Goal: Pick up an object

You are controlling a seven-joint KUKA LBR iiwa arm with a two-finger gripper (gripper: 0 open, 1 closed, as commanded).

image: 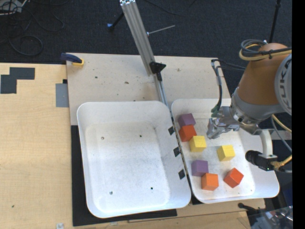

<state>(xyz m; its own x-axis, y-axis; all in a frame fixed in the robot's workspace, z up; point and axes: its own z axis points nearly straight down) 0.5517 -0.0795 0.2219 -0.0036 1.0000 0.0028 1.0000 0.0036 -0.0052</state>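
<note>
Pale wooden bench top [28, 128] at far left, with dark grey patches set into it. Small blue and yellow clamp [72, 58] at the far left corner of the board behind the bins. Left bin [86, 116], white and shallow, speckled with a few dark dots. Slanted aluminium bar [140, 32] rising behind it, topped by a checkered tag. Black clips [175, 150] along the seam where the two bins touch.

Right bin [267, 191], holding seven blocks. Nearest the seam, purple block [186, 119] touching red-orange block [187, 132], then left yellow block [198, 143] just beside those. Nearer the front, second purple block [199, 167] with orange block [209, 181] touching its corner. Right yellow block [226, 152] standing apart in the middle; red block [233, 177] near the front rim.

Gripper [215, 129] low over the right bin, between the two yellow blocks and just behind them. Too blurred to tell how far open, or whether closed on anything. Grey and orange arm [262, 85] reaching in from the right.
</note>
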